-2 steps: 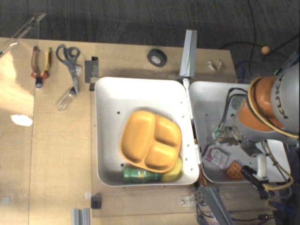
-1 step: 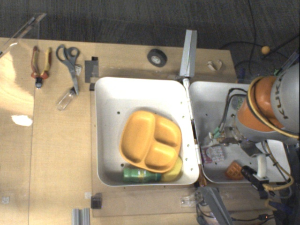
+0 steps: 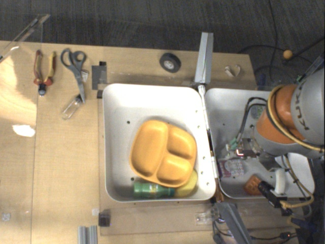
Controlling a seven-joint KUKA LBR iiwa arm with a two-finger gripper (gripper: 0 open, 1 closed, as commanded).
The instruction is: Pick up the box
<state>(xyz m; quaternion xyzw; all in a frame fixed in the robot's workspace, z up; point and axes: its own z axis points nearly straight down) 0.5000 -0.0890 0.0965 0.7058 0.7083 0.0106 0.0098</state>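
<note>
In the right bin (image 3: 226, 105), close to its left wall, lies a small white and purple box (image 3: 231, 167), flat on the floor. My gripper (image 3: 237, 148) hangs low over the bin, just above and behind the box, at the end of the grey arm with its orange band (image 3: 284, 117). The wrist and cables hide the gripper's tips, and nothing shows whether it touches the box.
A brown object (image 3: 252, 185) lies near the right bin's front wall. The left bin (image 3: 117, 136) holds a yellow compartment tray (image 3: 165, 153) resting on a green bottle (image 3: 151, 189) and a yellow item (image 3: 189, 183). Scissors (image 3: 76, 70), pliers (image 3: 42, 70) and a tape roll (image 3: 170, 62) lie on the bench behind.
</note>
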